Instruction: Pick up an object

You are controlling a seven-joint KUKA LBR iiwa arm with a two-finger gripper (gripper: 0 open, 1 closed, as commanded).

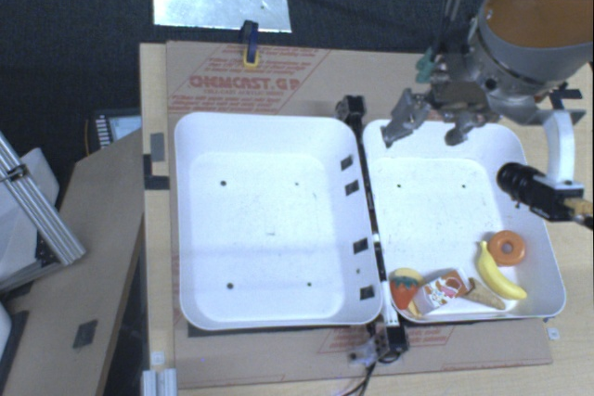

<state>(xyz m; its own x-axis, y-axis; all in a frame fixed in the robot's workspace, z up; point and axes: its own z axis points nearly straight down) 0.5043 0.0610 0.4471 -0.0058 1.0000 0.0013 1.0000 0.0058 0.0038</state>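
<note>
Four small things lie in the near right corner of the right bin (464, 190): one yellow banana (498, 273), one orange ring (507, 247) just beside it, one red and white packet (440, 291), and one orange and red fruit (405, 287) at the left of the packet. The hand (425, 127) hangs over the far edge of that bin, well apart from them, its two fingers spread with nothing between. The left bin (264, 218) sits beside it on the worktop (246, 81).
</note>
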